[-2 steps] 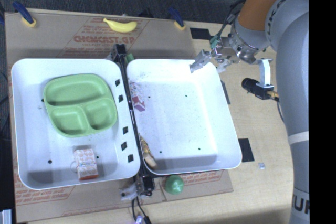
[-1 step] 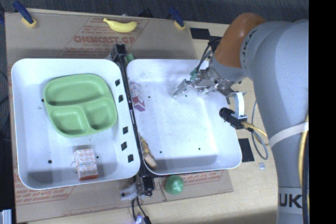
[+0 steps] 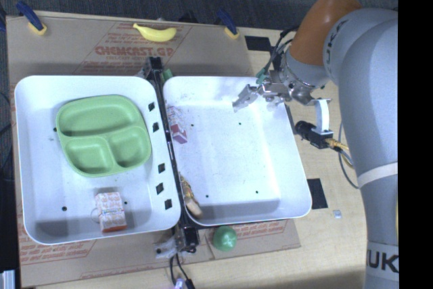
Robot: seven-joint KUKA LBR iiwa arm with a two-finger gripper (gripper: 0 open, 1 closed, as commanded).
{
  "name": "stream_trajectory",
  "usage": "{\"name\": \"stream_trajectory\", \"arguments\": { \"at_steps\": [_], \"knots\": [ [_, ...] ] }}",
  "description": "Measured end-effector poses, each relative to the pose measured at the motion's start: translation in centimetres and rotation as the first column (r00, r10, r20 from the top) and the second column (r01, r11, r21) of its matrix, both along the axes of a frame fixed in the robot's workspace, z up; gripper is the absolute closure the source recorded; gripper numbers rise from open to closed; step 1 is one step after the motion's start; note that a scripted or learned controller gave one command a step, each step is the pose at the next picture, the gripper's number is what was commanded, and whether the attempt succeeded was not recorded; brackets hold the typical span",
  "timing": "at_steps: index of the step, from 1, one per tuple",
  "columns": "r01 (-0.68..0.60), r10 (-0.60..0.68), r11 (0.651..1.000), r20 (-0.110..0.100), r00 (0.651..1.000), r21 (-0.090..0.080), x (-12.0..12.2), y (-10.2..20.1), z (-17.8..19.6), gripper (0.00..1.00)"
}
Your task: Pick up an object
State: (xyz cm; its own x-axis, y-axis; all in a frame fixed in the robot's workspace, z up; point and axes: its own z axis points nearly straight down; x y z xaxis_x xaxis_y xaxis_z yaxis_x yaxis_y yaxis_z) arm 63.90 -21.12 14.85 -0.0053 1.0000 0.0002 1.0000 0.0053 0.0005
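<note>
You have the right bin (image 3: 291,166) nearly bare; its pickable things, a small red-and-white carton (image 3: 176,125) and a tan object (image 3: 190,203), hug the left wall. The gripper (image 3: 245,99) hovers at the far edge, well apart from them, with nothing between its fingers; I cannot tell their spread. Risk: it closes on nothing, or a finger jams against the wall.

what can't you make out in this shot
- Gripper: small and blurred in the camera view; whether it is open or shut cannot be told.
- Carton: label print too small to read.
- Object at the right bin's lower left corner: half hidden by the rim, so unidentifiable.
</note>
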Motion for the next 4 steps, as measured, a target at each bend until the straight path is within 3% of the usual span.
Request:
{"name": "stream_trajectory", "arguments": {
  "at_steps": [1, 2, 3, 4],
  "knots": [
    [-0.001, 0.001, 1.0, -0.001, 1.0, 0.0, 1.7, 0.1, -1.7, 0.0],
    [-0.001, 0.001, 1.0, -0.004, 1.0, 0.0, -4.6, 0.0, -2.8, 0.0],
    [0.001, -0.001, 1.0, -0.001, 1.0, 0.0, -3.2, 0.0, 1.8, 0.0],
    [0.0, 0.0, 1.0, 0.0, 1.0, 0.0, 0.9, 0.0, 4.6, 0.0]
  ]
}}
